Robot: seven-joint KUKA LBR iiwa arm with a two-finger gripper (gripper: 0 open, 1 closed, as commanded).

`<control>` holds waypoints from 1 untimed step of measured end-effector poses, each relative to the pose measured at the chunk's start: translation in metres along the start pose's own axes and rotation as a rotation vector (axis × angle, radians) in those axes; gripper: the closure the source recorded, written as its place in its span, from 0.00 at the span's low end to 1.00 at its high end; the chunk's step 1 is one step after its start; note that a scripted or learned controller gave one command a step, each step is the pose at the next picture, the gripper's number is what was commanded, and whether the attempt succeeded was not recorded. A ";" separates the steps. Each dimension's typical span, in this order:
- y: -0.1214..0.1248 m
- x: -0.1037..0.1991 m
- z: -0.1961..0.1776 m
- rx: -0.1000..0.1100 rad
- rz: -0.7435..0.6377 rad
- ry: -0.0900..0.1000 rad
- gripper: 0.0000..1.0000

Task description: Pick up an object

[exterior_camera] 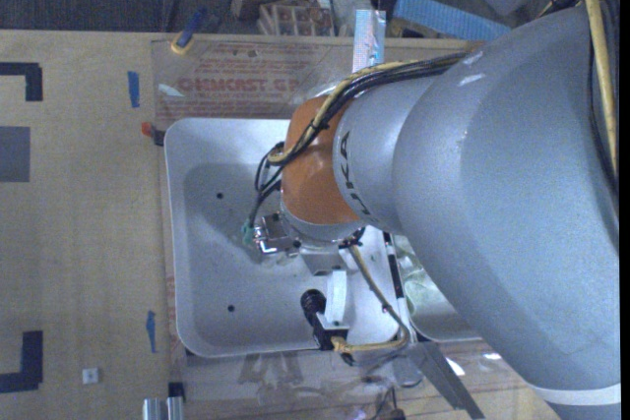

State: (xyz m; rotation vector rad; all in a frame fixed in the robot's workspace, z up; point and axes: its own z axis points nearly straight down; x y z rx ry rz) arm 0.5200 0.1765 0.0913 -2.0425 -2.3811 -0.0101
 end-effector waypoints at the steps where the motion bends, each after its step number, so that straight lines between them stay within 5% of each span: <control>1: -0.042 -0.033 -0.001 -0.015 0.088 -0.002 1.00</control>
